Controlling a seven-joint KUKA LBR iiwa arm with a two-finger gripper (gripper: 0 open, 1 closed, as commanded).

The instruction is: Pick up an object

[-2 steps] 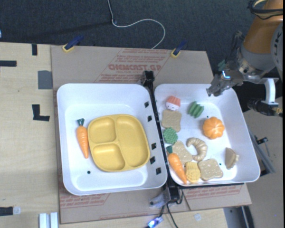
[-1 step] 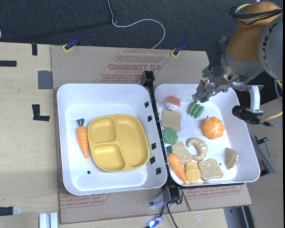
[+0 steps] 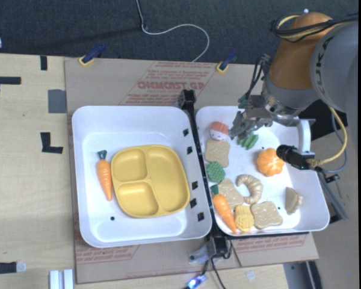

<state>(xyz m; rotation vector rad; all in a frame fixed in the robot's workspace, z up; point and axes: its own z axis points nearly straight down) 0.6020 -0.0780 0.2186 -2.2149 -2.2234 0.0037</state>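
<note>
Green veg piece (image 3: pixel 249 141) lies in the right bin (image 3: pixel 316 221), near its back left, just beside/under the gripper (image 3: pixel 243 129). Gripper hangs low over that spot; can't tell its state, too dark and small to read. Nothing clearly held.

Other stuff in right bin: sushi piece (image 3: pixel 219 129) left of gripper, cracker (image 3: pixel 217 152) below it, green round piece (image 3: pixel 216 172), croissant (image 3: pixel 250 186), orange fruit (image 3: pixel 269 162) to the right, toast slice (image 3: pixel 266 214) at front, corn (image 3: pixel 243 218) beside a carrot (image 3: pixel 224 212), brown wedge (image 3: pixel 292 200) far right.

Left bin (image 3: pixel 84 122) has a yellow divided plate (image 3: pixel 149 180) w/ a 2nd carrot (image 3: pixel 104 176) just beside it on the left, apart from the plate.
</note>
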